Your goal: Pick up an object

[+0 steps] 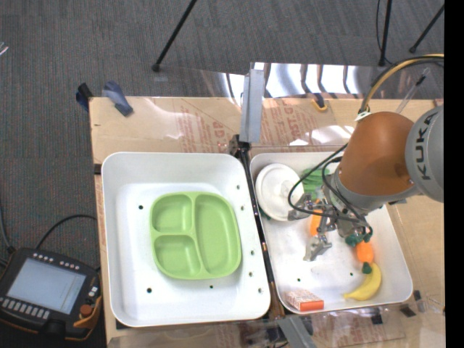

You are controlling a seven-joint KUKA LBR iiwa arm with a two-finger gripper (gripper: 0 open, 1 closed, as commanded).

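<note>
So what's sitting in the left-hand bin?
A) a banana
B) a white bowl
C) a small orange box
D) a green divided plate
D: the green divided plate lies alone in the left bin; the banana, white bowl and small box are all in the right bin.

Green divided plate (196, 235) in left bin (116, 194), tool (319, 246) over right bin (395, 245)
</note>
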